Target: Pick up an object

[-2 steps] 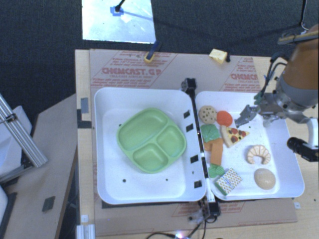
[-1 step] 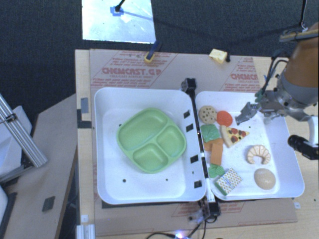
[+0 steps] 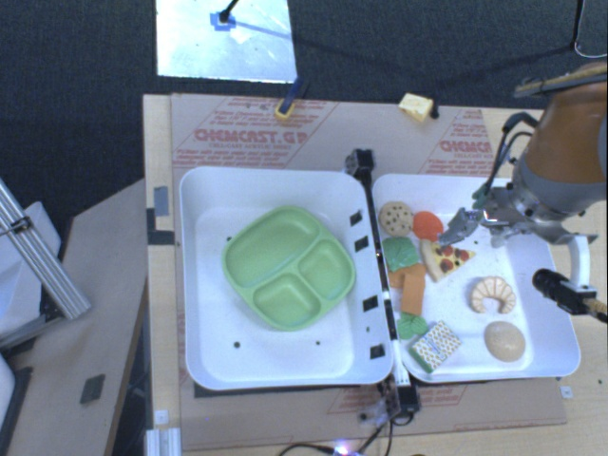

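Plastic food fills the right bin [image 3: 560,350], and the end effector [image 3: 465,224] hangs just above the pizza slice [image 3: 446,257]; that slice lies directly beneath and a touch toward the camera, its long axis running from the tip nearest the end effector down-left; a red tomato [image 3: 427,224] sits just to its left, a croissant [image 3: 493,294] further off toward the near rim; whether the end effector is spread or pressed together, I cannot tell; the arm [image 3: 565,150] reaches in from the right, wrist angled down over the table.
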